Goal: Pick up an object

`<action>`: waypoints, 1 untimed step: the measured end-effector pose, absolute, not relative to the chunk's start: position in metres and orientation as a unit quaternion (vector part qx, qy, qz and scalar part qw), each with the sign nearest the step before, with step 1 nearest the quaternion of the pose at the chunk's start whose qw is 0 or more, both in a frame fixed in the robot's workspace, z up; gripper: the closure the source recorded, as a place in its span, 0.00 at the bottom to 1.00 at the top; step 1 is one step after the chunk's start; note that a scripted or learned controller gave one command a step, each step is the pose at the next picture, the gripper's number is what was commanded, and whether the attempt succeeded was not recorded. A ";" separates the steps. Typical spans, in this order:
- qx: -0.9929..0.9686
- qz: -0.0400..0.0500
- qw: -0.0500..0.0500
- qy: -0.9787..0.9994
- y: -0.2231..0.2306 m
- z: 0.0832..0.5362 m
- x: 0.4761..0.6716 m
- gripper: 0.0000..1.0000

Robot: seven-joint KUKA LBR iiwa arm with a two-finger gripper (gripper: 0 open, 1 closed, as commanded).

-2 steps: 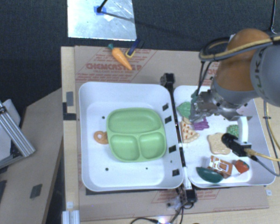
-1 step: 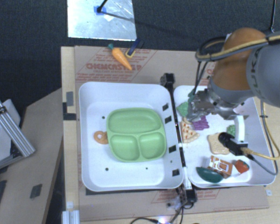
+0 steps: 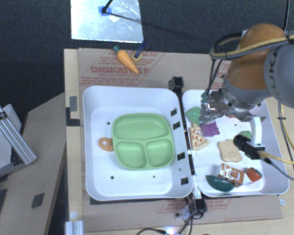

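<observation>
Down in the right bin (image 3: 279,173), the tool (image 3: 208,112), grip state unclear, hovers beside purple grapes (image 3: 211,128), pizza slice (image 3: 198,138) and toast (image 3: 229,151)

Two white bins (image 3: 132,94) sit on tan cardboard (image 3: 152,65) printed with red lettering, and in the left one a pale green divided plate (image 3: 143,141) has a small orange-tan pretzel (image 3: 106,144) just to its left. Right of that plate there's a green leaf (image 3: 193,114), purple grapes (image 3: 210,128), a red-and-cream checked pizza slice (image 3: 198,140), tan toast (image 3: 229,151), a dark teal piece (image 3: 219,183) and an orange-and-white patterned piece (image 3: 233,173). Above the plate an orange carrot (image 3: 127,60) with a green tip lies on the cardboard, with a silvery sheet (image 3: 106,13) beyond it, and the grey arm (image 3: 284,72) carries its orange band (image 3: 252,58).
</observation>
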State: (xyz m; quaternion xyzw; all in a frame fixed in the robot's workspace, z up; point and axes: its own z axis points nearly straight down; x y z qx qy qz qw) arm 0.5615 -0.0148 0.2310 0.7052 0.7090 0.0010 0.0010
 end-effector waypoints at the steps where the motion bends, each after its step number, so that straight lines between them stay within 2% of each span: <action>1: 0.705 0.000 0.000 0.710 -0.003 0.231 0.558 1.00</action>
